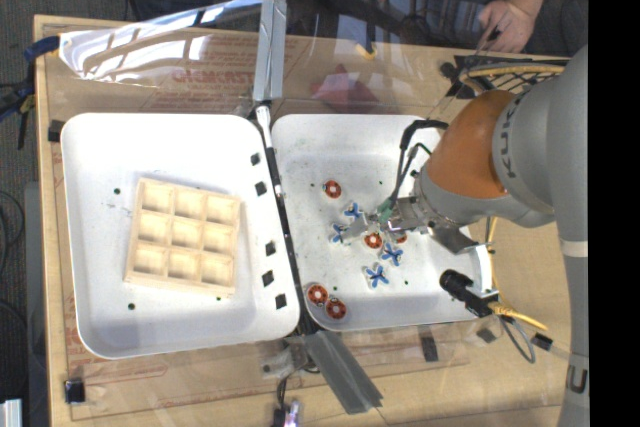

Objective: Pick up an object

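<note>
2 white bins sit side by side on the surface. The left bin carries a pale wooden grid tray of 9 cells, lying a little askew. The right bin holds the small things worth picking: orange rings and blue jacks scattered across its floor.

Going left to right, 2 orange rings lie close together at the bin's 7 o'clock corner, another ring sits toward 11 o'clock, and blue jacks cluster near the middle. Then comes the pincer, low over the bin floor on the arm reaching in from the right.

The nearest likely target is the orange ring, just beside the pincer's tip at about 7 o'clock from it. Being round and flat, it has no long axis and points nowhere, so I would judge any approach angle serves. A blue jack lies further off at 6 o'clock, its arms splayed with no clear long axis.

Whether the pincer is wide or narrow, I cannot tell; the wrist crowds it.
</note>
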`<state>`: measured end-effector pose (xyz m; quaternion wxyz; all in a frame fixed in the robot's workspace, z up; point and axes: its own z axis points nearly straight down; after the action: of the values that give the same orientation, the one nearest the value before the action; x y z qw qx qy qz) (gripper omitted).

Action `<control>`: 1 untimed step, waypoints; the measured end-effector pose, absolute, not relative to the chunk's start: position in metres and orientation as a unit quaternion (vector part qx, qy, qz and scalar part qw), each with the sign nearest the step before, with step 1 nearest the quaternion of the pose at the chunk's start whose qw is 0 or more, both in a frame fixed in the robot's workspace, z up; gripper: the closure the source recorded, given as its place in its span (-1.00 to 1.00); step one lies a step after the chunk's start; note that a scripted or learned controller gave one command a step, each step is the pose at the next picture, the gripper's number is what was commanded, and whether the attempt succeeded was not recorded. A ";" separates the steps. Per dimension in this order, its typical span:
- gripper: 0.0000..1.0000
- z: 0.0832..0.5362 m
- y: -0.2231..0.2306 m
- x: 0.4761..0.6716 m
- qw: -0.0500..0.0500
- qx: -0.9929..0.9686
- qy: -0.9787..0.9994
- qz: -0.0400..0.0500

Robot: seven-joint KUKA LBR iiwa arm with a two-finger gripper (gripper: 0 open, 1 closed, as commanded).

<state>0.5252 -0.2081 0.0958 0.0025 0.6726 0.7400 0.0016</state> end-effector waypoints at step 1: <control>1.00 0.107 -0.208 0.527 0.002 0.671 0.742 0.002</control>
<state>0.5265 -0.2082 0.1065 0.0024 0.6706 0.7418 0.0018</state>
